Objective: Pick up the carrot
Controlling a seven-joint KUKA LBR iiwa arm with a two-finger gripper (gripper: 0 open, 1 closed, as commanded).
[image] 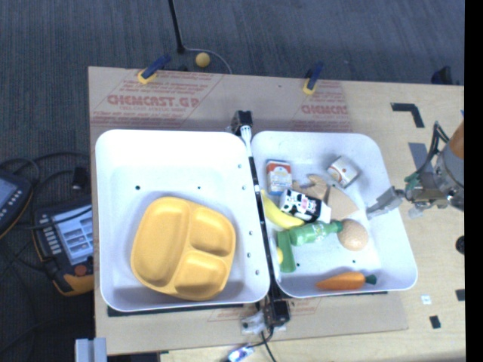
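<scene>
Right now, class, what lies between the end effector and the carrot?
Bare white bin floor in the camera view; end effector, carrot.

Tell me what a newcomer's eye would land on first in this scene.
The big yellow divided tray lying alone in the left bin stands out first. Next comes the clutter in the right bin: a green bottle, a banana and a cow-patterned carton bunched mid-bin, with the orange carrot apart along the near wall. The gripper hangs over that bin's right edge.
</scene>
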